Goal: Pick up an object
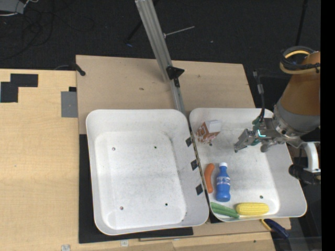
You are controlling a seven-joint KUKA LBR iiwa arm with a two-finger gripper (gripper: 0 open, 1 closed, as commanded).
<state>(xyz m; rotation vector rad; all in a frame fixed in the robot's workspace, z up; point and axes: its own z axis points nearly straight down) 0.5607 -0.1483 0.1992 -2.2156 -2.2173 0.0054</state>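
Camera view from above a tan wooden surface (131,82): two shallow white bins sit side by side, their inner edges touching. A grey arm (299,106) with an orange band reaches in from the right, its end effector (254,143) poised over the right bin (282,192), near that bin's upper right part. Two dark fingers are spread apart, and nothing sits between them; bare bin floor shows beneath. A small red-and-white carton (208,131) lies near the right bin's upper left corner, well apart from the fingers. Lower down, an orange carrot (209,176) rests along the left wall, with a blue bottle (223,182) with a white cap just beside it. At the near edge, a yellow ear of corn (252,208) lies next to a green vegetable (225,210). The left bin (138,171) shows only its speckled floor. A slanted aluminium rail (157,41) rises behind the bins.
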